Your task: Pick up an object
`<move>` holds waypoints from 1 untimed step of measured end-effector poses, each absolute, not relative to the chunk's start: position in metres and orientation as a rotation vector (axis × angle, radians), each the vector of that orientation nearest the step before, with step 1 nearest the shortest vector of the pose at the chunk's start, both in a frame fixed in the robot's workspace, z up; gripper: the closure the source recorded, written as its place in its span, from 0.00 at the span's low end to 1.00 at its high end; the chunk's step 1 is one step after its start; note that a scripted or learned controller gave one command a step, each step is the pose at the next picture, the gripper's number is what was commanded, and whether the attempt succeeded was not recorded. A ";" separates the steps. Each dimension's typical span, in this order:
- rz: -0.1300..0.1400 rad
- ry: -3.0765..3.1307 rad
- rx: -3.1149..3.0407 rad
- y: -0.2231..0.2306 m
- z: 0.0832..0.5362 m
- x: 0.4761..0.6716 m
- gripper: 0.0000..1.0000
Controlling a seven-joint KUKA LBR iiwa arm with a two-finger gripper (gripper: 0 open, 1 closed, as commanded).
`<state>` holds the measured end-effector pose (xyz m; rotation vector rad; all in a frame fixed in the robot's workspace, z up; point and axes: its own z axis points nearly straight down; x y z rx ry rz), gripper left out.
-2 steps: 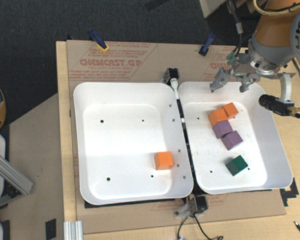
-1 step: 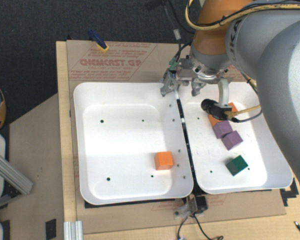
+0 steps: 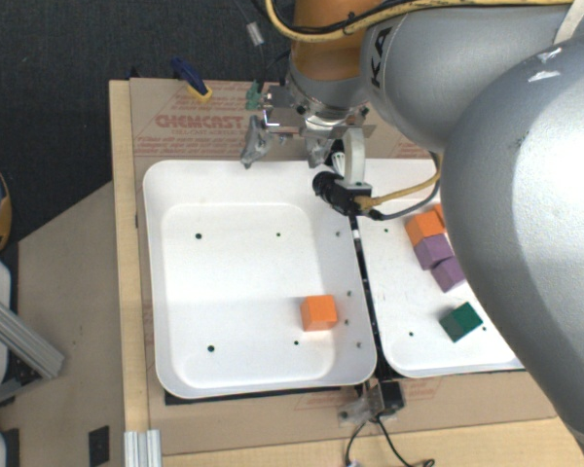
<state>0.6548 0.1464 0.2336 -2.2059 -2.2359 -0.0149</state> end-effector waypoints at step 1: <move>0.024 -2.209 -2.218 0.103 0.103 0.597 0.00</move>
